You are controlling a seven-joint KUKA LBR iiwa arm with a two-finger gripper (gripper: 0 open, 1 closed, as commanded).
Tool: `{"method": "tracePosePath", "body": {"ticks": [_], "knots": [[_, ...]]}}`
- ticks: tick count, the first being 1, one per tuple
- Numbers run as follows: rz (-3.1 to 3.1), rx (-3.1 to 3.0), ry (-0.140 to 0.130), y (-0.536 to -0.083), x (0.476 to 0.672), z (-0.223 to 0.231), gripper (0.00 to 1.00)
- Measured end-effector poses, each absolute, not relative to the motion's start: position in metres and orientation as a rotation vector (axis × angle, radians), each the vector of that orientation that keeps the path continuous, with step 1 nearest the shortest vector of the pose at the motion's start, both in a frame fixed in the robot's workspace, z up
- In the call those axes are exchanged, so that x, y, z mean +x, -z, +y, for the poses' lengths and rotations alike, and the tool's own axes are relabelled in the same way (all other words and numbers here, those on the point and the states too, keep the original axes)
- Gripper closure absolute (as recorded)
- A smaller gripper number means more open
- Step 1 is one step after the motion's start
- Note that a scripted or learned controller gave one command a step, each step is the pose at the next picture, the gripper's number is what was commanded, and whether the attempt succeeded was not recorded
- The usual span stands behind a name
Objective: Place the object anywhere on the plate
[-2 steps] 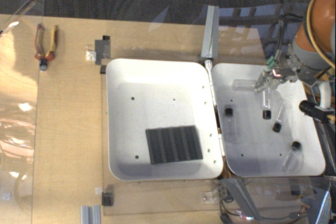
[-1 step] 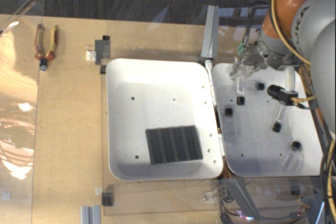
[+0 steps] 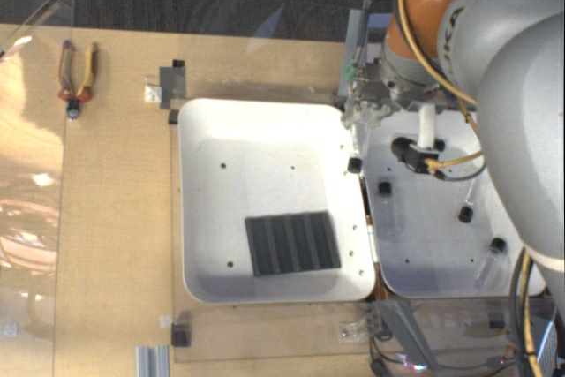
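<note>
In the camera view, the dark ribbed plate lies flat in the near part of the left bin, with its whole top showing. Up and to the right of the plate, the grey arm with its orange band reaches in over the right bin. Its claw hangs at that bin's far left corner, just beside the wall between the two bins, and well apart from the plate. The wrist and cabling hide the claw from above, so whether it is open, closed or gripping anything cannot be told.

Right of the plate, several small dark pieces lie scattered on the right bin's floor, near the claw but apart from it. They are too small to tell which, if any, is the object to be moved.

Far up and left of the plate, red-handled pliers rest on the wooden surface.
</note>
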State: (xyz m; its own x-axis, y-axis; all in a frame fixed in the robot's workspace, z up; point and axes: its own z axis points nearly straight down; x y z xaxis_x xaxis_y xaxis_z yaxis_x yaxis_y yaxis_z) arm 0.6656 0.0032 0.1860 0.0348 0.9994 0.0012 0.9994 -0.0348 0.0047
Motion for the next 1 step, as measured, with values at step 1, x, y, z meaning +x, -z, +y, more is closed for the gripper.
{"method": "tracePosePath", "body": {"ticks": [1], "knots": [[2.487,1.913,-0.008,-0.1889,0.6692,0.119,1.0]]}}
